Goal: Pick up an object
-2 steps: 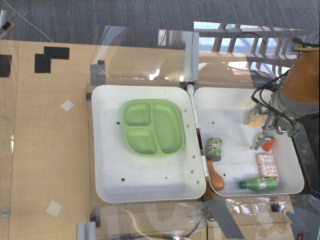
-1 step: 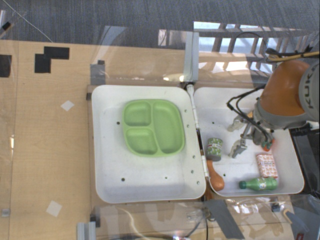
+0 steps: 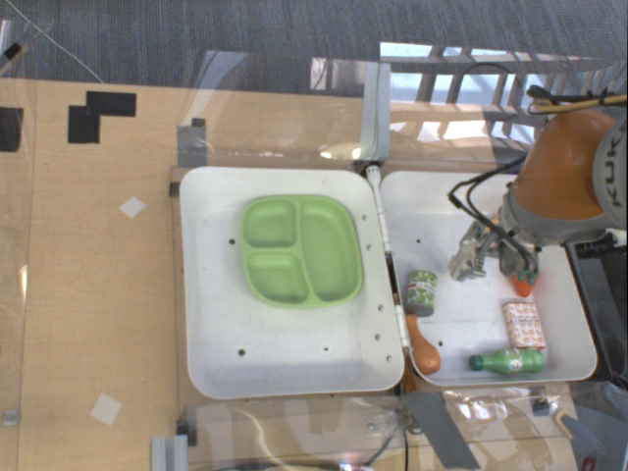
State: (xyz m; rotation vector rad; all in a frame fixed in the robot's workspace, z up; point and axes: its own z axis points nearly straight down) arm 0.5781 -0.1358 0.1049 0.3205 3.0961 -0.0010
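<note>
gripper (image 3: 471,261) | opening cannot be told (fingers blurred) | low in right bin (image 3: 579,356) | nothing visibly held

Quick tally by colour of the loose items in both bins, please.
Green: 3, the plate, can and bottle
Orange: 2, one at the divider, one by the gripper
Pink and white: 1, a box
Total: 6

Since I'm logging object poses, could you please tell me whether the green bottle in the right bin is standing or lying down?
Lying down: the green bottle rests on its side along the right bin's near edge, cap pointing left.
</note>
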